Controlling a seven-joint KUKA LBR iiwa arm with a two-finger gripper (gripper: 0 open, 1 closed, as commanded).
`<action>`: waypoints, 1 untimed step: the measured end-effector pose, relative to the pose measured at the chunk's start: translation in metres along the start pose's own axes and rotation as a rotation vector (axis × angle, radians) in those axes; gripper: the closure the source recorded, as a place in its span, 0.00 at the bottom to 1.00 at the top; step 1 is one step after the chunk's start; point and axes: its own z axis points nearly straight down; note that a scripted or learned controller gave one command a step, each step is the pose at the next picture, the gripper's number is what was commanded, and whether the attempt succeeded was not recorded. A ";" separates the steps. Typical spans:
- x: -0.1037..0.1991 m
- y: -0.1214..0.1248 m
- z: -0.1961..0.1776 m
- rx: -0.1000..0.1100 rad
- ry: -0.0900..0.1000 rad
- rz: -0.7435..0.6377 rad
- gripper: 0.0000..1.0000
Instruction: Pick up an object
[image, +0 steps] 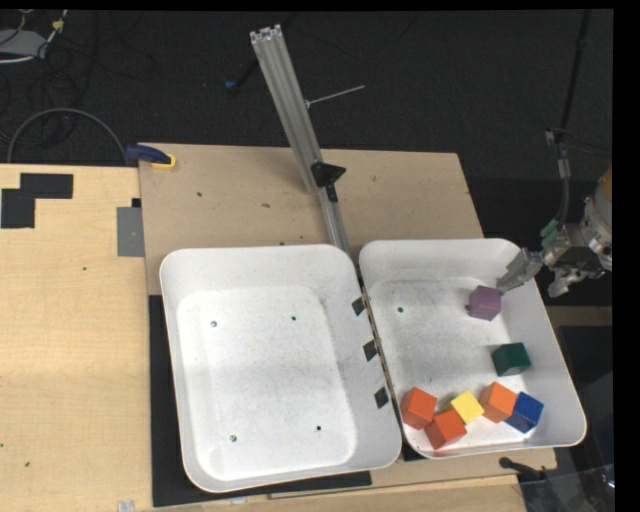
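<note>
Wooden bench, no readable writing; gripper beside purple block, holding nothing, fingers spread.

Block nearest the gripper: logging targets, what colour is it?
Purple block, seen clearly in the camera view.

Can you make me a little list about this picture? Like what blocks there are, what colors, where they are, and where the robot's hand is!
bins: two white bins side by side, left bin and right bin
blocks: all in the right bin
purple block: near the far right side, alone
green block: by the right wall
near-edge cluster: three orange blocks, yellow block, blue block
hand: at the right bin's far right rim, just beside the purple block
holding anything: nothing seen between its fingers
</note>
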 end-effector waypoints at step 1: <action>0.035 -0.027 0.171 0.009 0.003 0.002 0.00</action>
